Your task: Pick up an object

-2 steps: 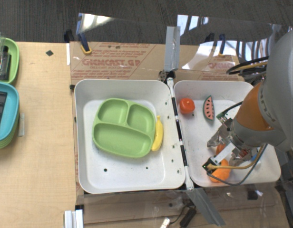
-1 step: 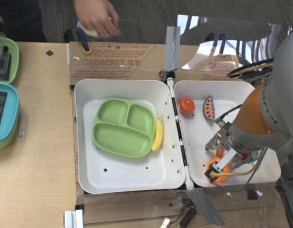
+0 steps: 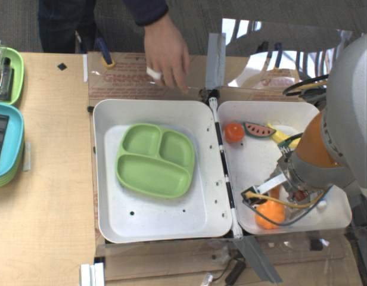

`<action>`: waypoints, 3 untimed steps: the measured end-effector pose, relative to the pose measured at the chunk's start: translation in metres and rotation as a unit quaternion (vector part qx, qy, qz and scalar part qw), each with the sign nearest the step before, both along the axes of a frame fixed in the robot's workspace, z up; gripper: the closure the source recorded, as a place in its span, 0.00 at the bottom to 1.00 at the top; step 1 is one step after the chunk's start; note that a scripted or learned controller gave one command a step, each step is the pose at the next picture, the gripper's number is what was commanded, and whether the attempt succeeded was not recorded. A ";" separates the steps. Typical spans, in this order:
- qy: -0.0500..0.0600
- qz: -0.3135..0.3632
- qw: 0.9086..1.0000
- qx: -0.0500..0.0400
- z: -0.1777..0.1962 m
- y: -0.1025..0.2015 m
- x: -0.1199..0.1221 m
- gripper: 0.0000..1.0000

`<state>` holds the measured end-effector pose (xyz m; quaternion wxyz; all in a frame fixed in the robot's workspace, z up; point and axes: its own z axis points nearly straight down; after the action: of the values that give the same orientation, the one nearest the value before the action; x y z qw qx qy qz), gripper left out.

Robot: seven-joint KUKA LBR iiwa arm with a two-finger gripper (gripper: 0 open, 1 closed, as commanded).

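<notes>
My gripper [image 3: 277, 196] is low in the front part of the right bin [image 3: 250, 162], under the grey arm with its orange band [image 3: 314, 145]. It sits right over an orange fruit [image 3: 268, 217] near the bin's front wall, and part of that fruit is hidden by it. Whether anything is gripped is hidden. Toward the back of the same bin lie a small red-orange round fruit [image 3: 233, 132], a watermelon slice [image 3: 259, 130] and a yellow piece [image 3: 282, 137] partly covered by the arm.
The left bin [image 3: 154, 213] holds a green divided plate [image 3: 155, 159]. A person's hand [image 3: 165, 52] reaches over the bench behind the bins. Teal [image 3: 5, 145] and green [image 3: 11, 76] trays sit at the far left of the wooden bench.
</notes>
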<state>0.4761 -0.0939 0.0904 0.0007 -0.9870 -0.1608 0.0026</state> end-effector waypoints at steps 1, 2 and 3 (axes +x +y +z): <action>0.000 -0.022 1.000 -0.001 0.100 0.085 0.001 0.00; 0.000 0.054 0.999 -0.001 0.100 0.177 0.001 0.00; 0.001 0.204 0.979 0.000 0.045 0.239 0.014 0.00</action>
<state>0.4903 0.1454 0.1351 0.0004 -0.9334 -0.3587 0.0040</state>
